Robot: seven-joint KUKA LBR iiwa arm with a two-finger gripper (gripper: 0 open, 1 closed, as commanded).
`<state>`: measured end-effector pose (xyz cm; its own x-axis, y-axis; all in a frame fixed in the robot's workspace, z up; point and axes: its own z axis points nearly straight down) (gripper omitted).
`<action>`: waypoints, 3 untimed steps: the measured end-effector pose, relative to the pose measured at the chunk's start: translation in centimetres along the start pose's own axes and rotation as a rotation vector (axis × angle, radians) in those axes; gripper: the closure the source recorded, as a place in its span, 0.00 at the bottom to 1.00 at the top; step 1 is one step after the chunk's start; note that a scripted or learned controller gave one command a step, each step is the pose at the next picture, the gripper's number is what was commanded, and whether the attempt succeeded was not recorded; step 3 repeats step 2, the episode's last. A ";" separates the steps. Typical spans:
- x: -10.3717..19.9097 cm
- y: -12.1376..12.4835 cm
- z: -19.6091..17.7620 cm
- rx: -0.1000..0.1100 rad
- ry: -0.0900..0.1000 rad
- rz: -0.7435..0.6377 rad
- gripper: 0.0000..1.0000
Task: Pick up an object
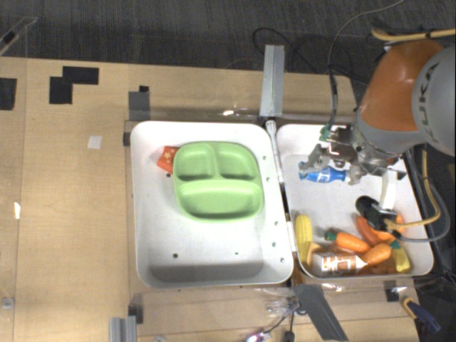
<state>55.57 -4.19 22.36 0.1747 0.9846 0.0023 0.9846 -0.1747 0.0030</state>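
- The pincer (322,164) hung low over the far part of the right bin (299,144), just above a blue-and-white object (322,177).
- Whether it was wide or narrow could not be told.
- Nothing was visibly gripped, so the step looked like the approach.
- Other candidates lay heaped at the near edge: a corn cob (304,232), carrots (354,243) and a brown bottle (340,263).
- The left bin (153,262) held a green divided plate (216,179).
- Next, the arm would likely need to close on the object, then lift.
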 end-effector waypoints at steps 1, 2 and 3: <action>1.6 0.1 0.7 0.001 -0.001 -0.022 1.00; -2.4 -4.3 -2.4 0.001 -0.001 -0.050 1.00; -2.4 -4.3 -2.4 0.001 -0.001 -0.050 1.00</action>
